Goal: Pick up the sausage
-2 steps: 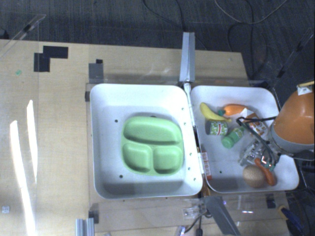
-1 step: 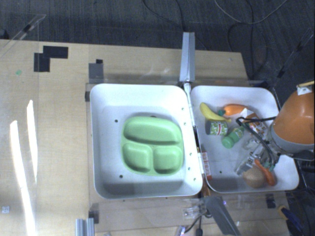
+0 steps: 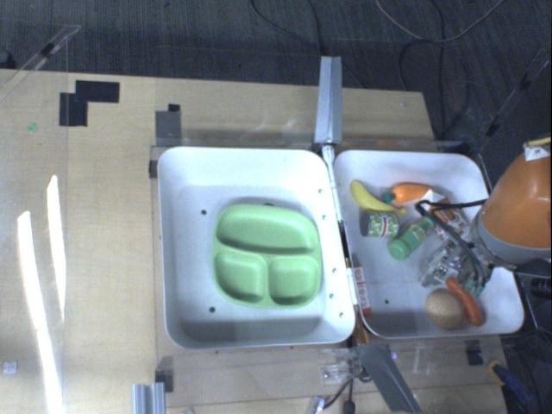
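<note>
The small orange-red toy sausage (image 3: pixel 466 301) looks like a light, stiff piece of moulded plastic, smooth and probably a little slippery, so it will likely roll or skid if pinched off-centre. The best hold seems to be across its narrow middle, with the jaws set square to its long axis; the ends are rounded and would squirt out. One side is awkward, because the sausage lies touching a tan, rounded potato-like toy (image 3: pixel 445 310), which leaves little room for a finger there.

The sausage is a short, slightly curved cylinder, glossy, lying flat and running diagonally from upper left to lower right. It sits in the near right corner of the right-hand shallow white bin (image 3: pixel 392 316), close to the bin's wall.

The metal two-finger tool (image 3: pixel 450 266) hangs just above and to the left of the sausage, under the grey arm with its orange band (image 3: pixel 522 205). Its end is a tangle of metal and cable at this slant, so how far it is open cannot be told, and nothing can be made out between its fingers; the sausage appears to rest on the bin floor, not yet lifted.
</note>
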`<state>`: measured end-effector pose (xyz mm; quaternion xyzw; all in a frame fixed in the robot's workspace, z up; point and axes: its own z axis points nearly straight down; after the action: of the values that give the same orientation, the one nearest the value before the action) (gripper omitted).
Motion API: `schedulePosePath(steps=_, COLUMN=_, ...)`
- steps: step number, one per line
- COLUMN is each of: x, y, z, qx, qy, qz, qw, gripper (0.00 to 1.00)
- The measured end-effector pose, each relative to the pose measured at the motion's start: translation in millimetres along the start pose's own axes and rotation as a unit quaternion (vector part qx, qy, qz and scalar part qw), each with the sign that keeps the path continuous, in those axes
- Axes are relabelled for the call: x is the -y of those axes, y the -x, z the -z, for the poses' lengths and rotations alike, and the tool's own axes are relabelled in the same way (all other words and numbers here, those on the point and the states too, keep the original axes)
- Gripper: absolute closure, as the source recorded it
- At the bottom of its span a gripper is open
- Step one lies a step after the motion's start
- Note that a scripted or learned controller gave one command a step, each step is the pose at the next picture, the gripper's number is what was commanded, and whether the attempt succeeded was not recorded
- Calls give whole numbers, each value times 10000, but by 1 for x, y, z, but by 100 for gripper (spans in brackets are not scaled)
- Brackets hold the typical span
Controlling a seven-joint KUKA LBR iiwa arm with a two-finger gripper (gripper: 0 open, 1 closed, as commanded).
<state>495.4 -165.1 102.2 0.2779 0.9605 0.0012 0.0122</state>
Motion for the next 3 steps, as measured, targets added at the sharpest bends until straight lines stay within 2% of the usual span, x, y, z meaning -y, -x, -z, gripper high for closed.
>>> schedulePosePath(steps=1, x=0, y=0, z=0, qx=-2, qy=0, qz=-2, qw=10000, gripper=0)
schedulePosePath(steps=2, x=18, y=7, z=-13, qx=-53, qy=-12, qz=264, qw=9996, gripper=0)
schedulePosePath(steps=3, x=16, y=9, z=0, qx=-16, qy=7, qz=248, qw=9997, gripper=100)
